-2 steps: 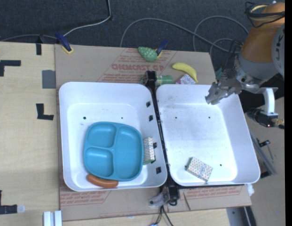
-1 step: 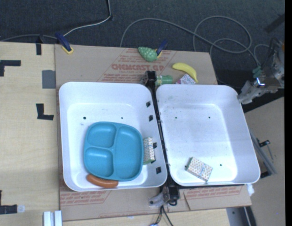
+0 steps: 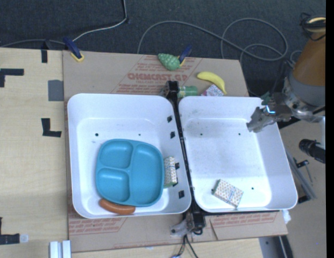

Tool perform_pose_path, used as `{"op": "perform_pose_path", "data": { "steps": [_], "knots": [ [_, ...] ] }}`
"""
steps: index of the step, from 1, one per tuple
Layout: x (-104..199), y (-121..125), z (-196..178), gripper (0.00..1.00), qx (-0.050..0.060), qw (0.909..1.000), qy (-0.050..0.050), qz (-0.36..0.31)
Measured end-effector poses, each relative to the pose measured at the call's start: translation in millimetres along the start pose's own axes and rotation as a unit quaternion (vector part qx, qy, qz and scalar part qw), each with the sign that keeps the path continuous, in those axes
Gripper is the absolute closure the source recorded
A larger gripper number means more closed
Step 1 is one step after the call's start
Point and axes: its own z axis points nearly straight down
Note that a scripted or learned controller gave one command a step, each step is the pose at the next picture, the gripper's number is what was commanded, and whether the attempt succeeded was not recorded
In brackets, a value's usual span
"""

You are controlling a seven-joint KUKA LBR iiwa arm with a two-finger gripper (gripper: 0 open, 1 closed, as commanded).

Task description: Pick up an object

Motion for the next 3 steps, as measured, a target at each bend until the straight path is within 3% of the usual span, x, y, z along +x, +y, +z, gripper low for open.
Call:
{"op": "perform_pose_path", "data": {
  "steps": [1, 2, 3],
  "knots": [
    [-18.1, -0.3, 0.7, 1.0, -0.001, 1.0, -0.001, 0.001],
    [70.4, 48.9, 38.1, 1.0, 0.0, 1.0, 0.0, 0.0],
    [62.6, -25.3, -5.7, 1.0, -0.001, 1.0, -0.001, 0.001]
  ]
}}
